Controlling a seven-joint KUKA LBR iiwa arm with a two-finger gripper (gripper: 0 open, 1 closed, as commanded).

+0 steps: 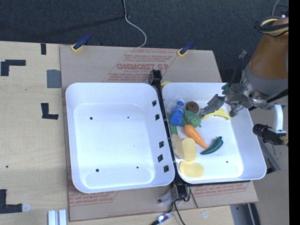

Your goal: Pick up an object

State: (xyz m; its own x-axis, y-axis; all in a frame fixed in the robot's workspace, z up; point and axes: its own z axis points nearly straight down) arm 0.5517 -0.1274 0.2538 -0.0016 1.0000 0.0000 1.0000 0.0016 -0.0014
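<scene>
- The pick looks only half begun. Nothing is seen lifted yet, as far as can be judged.
- The gripper [213, 106] is seen low over the right bin [251, 165], at its far right part.
- The two fingers [209, 104] are seen as one dark grey wedge, so how far apart they are cannot be told.
- A yellow banana toy [223, 114] is seen just under and beside the fingers. It may be touched, but a hold on it cannot be made out.
- A brown round toy [192, 107] lies just to the left of the fingertips, close by.
- A blue bottle [177, 114] lies further left of the fingers, next to a green leafy toy [191, 119].
- An orange carrot [194, 135] and a dark green pepper [213, 146] lie below the fingers, nearer the front of the bin.
- Two pale yellow toys [189, 157] lie lower still, by the bin's front left corner.
- The left bin [75, 93] sits well away to the left of the fingers.
- Still to be done, by this guess: one toy must be pinched and raised out of the bin.
</scene>
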